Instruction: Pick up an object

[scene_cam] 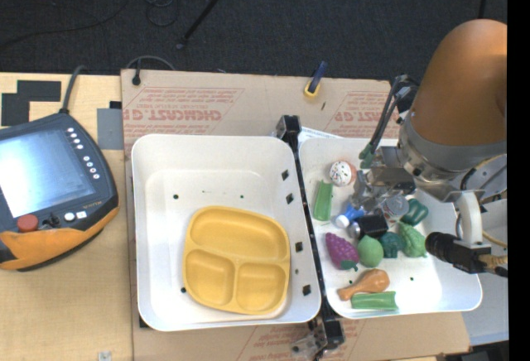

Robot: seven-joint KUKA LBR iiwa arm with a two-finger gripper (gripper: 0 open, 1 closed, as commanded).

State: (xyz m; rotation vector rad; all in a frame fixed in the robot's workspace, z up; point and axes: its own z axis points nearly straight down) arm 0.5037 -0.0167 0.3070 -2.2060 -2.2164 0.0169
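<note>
Camera view: fixed above, looking down at a slant.
Objects: a heap of small toys in the right bin [464,293] — purple grapes [340,249], green ball [370,252], orange pear shape [368,282], green stick [322,202], speckled white ball [340,173].
Gripper [374,195]: low over the heap's upper part; finger state cannot be told, perhaps touching the toys.
Left bin [157,177]: holds a yellow divided tray [238,259].
Surface, left: tablet pendant [50,185].
</note>
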